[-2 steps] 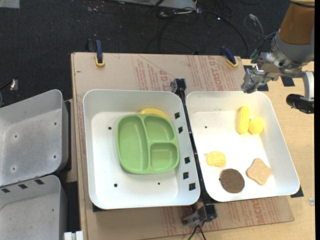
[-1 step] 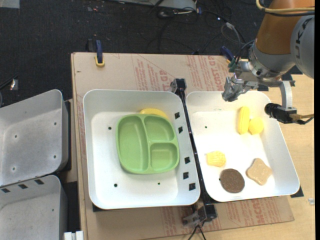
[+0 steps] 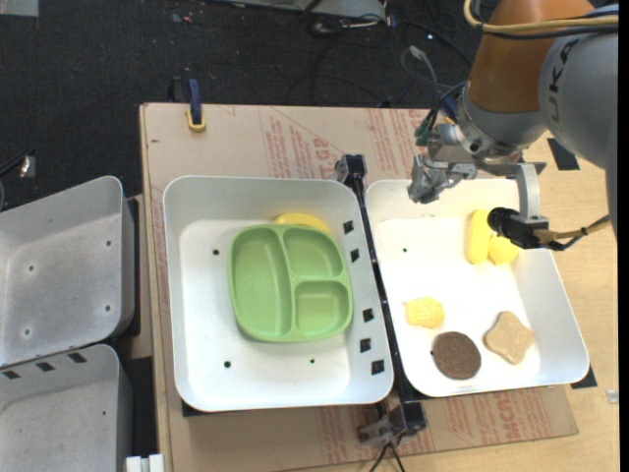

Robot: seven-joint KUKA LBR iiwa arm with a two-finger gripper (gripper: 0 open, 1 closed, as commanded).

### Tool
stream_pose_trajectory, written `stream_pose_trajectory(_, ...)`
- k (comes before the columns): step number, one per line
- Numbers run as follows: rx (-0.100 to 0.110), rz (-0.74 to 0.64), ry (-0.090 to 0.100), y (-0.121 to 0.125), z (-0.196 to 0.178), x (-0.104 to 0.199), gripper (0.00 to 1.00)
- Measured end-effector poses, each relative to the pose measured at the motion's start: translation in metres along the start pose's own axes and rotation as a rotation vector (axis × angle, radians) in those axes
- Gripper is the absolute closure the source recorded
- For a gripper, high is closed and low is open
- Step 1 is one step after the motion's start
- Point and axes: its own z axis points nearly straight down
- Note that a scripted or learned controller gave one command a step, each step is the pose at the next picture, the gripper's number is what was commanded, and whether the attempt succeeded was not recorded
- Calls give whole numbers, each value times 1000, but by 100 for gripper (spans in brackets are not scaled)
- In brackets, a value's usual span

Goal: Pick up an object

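The yellow banana is located in the far part of the right bin, with its long axis running roughly from the far wall toward the near edge. The gripper is positioned just beside it to the left, over the bin's far wall; whether it is released or clenched cannot be told.

Two white bins on a tabletop, the arm reaching in from the right.

The left bin holds a green divided plate with a yellow thing showing at its far edge. The right bin holds a yellow banana-like piece, a yellow corn-like piece, a brown round disc and a tan biscuit shape. The pincer hangs over that bin's far-left corner.
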Motion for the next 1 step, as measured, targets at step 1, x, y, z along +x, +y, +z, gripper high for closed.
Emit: stream_pose_trajectory(1, 2, -1, 1, -13, 16, 57, 100)
